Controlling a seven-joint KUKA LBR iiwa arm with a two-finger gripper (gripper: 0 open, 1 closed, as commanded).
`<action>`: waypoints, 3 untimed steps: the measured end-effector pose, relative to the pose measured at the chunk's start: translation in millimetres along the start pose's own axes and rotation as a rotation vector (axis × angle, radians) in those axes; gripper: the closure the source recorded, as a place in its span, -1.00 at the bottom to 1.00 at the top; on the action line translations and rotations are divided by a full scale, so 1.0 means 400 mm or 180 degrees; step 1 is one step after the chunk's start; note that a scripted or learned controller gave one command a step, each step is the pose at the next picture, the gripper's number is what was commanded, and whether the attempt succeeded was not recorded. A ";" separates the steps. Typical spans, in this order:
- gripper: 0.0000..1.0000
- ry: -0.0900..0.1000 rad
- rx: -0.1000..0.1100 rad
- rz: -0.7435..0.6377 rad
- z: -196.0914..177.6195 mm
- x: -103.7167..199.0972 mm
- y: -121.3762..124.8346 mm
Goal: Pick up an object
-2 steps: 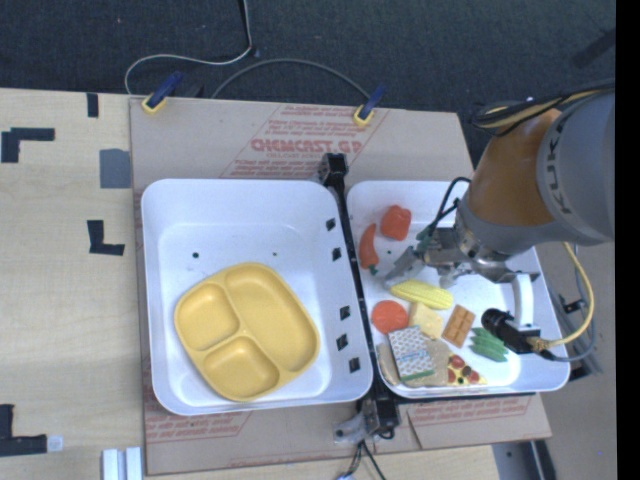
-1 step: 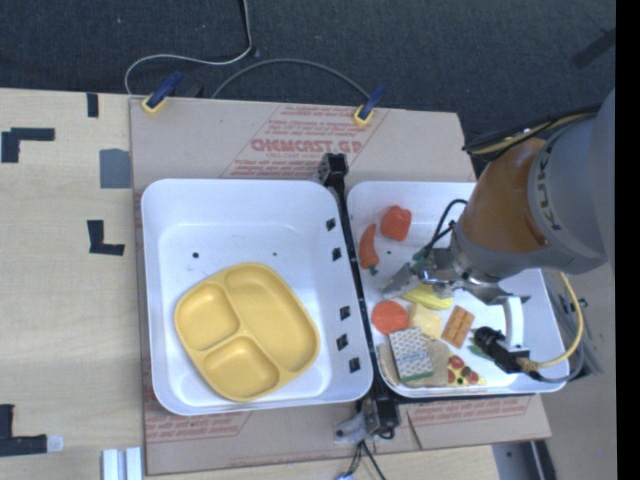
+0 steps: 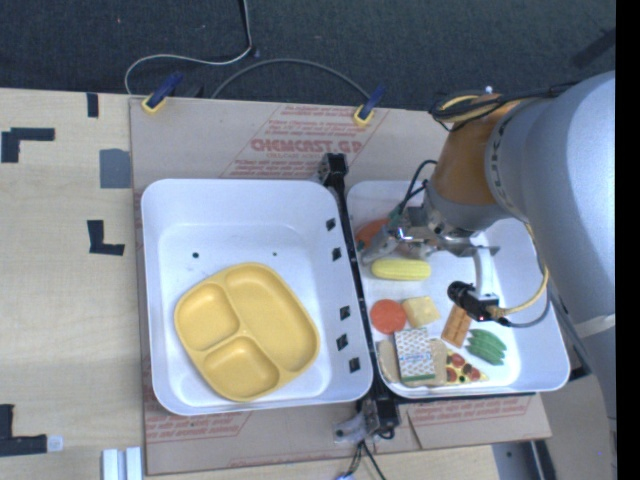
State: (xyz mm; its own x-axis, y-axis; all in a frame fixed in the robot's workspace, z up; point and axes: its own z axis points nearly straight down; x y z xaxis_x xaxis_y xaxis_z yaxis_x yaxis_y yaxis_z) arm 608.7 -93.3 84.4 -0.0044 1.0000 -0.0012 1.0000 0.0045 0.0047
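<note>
The right bin (image 3: 535,268) holds several toy foods. A yellow corn cob (image 3: 400,268) lies near its middle left, with a red piece (image 3: 369,232) partly hidden just above it. Lower down are an orange-red round piece (image 3: 388,316), a pale yellow block (image 3: 421,311), an orange stick (image 3: 456,325), a green piece (image 3: 487,345), a pizza slice (image 3: 461,370) and a speckled sandwich-like piece (image 3: 413,357). My gripper (image 3: 404,234) is low in this bin, just above the corn and beside the red piece. Nothing is visibly held.
The left bin (image 3: 240,203) holds a yellow divided plate (image 3: 245,330). A black divider (image 3: 345,268) runs between the bins. The arm's grey body and orange band (image 3: 465,163) cover the right bin's upper right. A black cable fitting (image 3: 468,299) hangs over the food.
</note>
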 end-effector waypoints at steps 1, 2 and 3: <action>-1.00 0.0008 0.0054 0.0014 0.003 -0.020 0.072; -1.00 0.0021 0.0226 0.0042 0.008 -0.038 0.120; -1.00 -0.0005 0.0145 0.0044 0.006 -0.076 0.127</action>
State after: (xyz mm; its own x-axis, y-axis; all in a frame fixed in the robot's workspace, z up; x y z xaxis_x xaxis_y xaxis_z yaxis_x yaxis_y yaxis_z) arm 659.8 -123.3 82.2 0.0094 1.0000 -0.0029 0.9991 -0.0095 -0.0407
